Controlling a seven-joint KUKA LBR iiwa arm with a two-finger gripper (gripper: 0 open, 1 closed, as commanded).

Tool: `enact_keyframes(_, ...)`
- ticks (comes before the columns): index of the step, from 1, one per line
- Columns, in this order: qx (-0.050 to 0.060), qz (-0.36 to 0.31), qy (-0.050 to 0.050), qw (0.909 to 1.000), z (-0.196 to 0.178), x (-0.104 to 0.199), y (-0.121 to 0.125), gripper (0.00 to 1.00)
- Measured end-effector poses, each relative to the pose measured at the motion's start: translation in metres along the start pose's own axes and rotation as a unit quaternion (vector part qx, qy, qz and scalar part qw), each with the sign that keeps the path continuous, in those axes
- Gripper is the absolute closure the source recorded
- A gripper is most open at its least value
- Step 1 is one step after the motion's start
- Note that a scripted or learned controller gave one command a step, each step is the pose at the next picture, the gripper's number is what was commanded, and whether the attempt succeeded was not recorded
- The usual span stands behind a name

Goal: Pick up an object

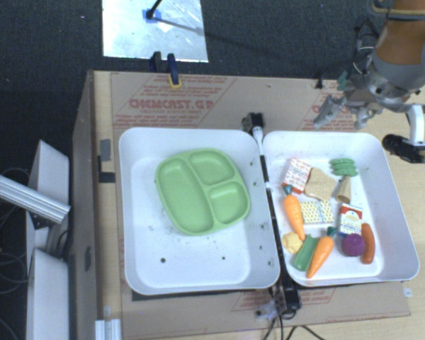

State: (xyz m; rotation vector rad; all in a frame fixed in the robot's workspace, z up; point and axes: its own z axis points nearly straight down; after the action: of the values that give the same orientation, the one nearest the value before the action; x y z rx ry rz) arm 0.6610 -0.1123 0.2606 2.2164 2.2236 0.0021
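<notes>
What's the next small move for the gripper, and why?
Probably bring the gripper forward and down over the right bin. It hangs above the bin's far rim holding nothing, while the toy food, such as the carrot, lies nearer the camera inside.

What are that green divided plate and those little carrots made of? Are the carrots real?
The green plate looks like moulded plastic: one even matte colour, soft rounded compartment edges. The carrots seem to be toy plastic too, judging by their flat uniform orange and smooth shape, though the view is too coarse to be sure.
</notes>
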Motion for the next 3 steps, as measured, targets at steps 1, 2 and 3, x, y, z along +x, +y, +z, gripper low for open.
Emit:
enact_keyframes(1, 0.001, 0.001, -0.001, 1.0000, 0.062, -0.063, -0.024, 0.00)
enact_keyframes(2, 0.001, 0.000, 0.000, 1.0000, 0.177, -0.074, 0.007, 0.00)
enact_keyframes(3, -0.003, -0.002, -0.001, 1.0000, 0.164, -0.074, 0.009, 1.00)
